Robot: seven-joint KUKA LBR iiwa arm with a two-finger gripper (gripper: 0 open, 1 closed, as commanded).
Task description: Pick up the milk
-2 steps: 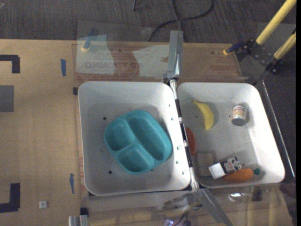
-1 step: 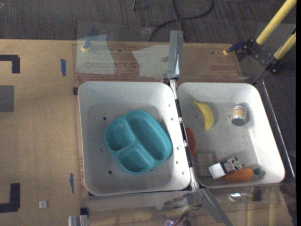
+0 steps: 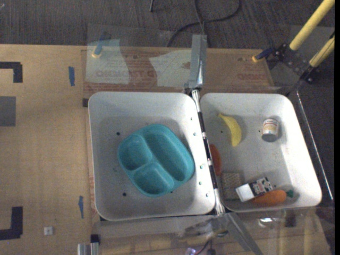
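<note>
The milk [image 3: 254, 188] is a small white carton with dark print, lying on its side near the front edge of the right bin [image 3: 297, 142]. An orange carrot [image 3: 271, 197] with a green end lies right against its front side. A brown square piece [image 3: 230, 183] lies just to its left.
A yellow banana [image 3: 232, 129] and a small can [image 3: 270, 128] lie at the back of the right bin, and a red-orange item [image 3: 214, 159] rests by its left wall. The left bin [image 3: 106, 116] holds a teal divided plate [image 3: 155, 159]. Yellow poles [image 3: 313, 23] stand at the back right.
</note>
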